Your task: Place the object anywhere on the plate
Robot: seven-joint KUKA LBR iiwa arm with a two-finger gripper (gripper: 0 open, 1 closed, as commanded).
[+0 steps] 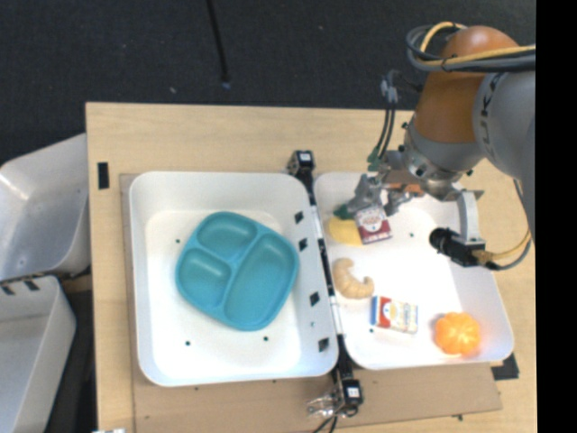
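In the right white bin [469,282], the gripper [371,207] hung at the far left corner, clamped on a small red-and-white carton [373,227] beside a yellow block [343,231]. The blue three-compartment plastic plate [237,270] lay in the left bin [153,332].

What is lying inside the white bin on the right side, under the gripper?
The right white bin holds a yellow block, a red-and-white packet, a beige croissant, a small white carton and an orange fruit. The gripper covers whatever lies directly beneath it.
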